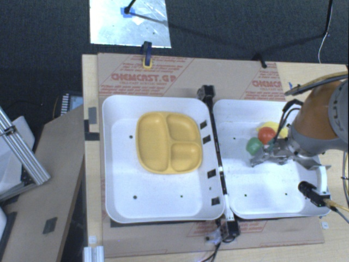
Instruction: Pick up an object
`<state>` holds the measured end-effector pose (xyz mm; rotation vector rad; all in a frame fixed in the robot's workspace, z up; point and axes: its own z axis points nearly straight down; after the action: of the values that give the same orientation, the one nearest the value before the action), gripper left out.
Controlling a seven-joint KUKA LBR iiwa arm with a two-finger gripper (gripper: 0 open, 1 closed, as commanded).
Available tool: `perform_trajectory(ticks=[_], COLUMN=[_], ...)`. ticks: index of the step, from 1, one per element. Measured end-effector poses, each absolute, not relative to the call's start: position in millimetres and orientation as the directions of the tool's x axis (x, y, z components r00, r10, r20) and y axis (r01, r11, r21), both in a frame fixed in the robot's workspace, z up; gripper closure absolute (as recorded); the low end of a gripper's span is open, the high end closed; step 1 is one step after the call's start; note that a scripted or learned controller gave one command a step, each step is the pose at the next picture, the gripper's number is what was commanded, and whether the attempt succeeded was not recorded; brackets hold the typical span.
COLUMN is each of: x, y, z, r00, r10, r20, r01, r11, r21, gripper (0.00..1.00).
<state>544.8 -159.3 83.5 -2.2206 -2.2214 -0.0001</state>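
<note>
Several small toys sit together in the right bin (pixel 256 203): a green round one (pixel 253 145), a red one (pixel 266 136) and an orange-yellow one (pixel 269 127) behind it. My gripper (pixel 259 159) reaches in from the right and sits low, just below and to the right of the green toy, close to it. Whether it touches the toy is not clear from this angle. The arm's orange band (pixel 319 113) and grey wrist cover the bin's right part.
A yellow divided plate (pixel 167 142) lies in the middle of the left bin (pixel 122 201). A black divider rail (pixel 214 146) runs between the two bins. Both bins rest on a cardboard sheet (pixel 163 75).
</note>
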Motion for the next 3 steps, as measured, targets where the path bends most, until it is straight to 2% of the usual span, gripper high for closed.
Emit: perform_trajectory(ticks=[1, 3], x=[545.8, 555.6], y=[-159.8, -173.0], z=[95.3, 211.7], r00=[0.001, -0.004], r10=[1.0, 1.0], r20=[-0.001, -0.003], r01=[1.0, 1.0], r11=[-0.001, 0.004], r21=[0.003, 0.008], gripper=[1.0, 1.0])
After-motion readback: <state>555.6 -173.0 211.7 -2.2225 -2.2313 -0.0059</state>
